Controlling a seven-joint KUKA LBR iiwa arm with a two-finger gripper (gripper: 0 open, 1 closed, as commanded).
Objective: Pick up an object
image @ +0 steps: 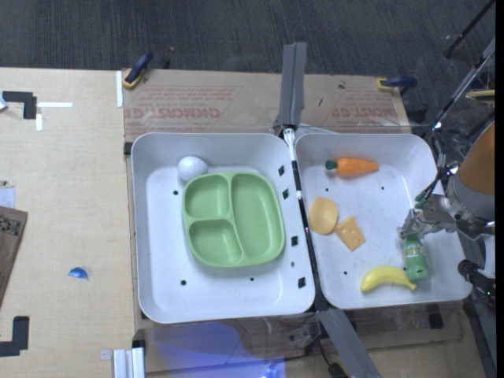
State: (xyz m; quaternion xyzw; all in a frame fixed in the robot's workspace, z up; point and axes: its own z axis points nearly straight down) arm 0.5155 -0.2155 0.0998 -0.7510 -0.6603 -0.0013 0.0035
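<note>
Overhead, I see two white bins side by side on the tabletop [63,211]. Left bin [157,290]: a green divided tray [233,219] and, touching its upper-left corner, a white ball [191,166]. Right bin [346,290]: a carrot [353,165] near the far wall, a tan rounded piece [323,215] touching a cheese wedge [350,233] at mid-floor, a banana [386,279] near the front wall, and a green bottle [415,260] lying just beside the banana's right end.

My arm [480,172] enters from the right, over the right bin's far corner. The hand [417,227] hangs directly above the bottle's upper end, very close to it or touching it; contact cannot be settled from this angle. I cannot tell whether the hand is spread or pressed together, since its metal parts merge into one cluster at this size.

Progress, as I judge it: the approach stage is done and the bottle appears to be the chosen target, being the only thing under the hand. The bottle lies on the bin floor, so nothing is lifted. What remains is to secure a grip on it and raise it clear. The other objects lie well apart from the hand and look untouched.
</note>
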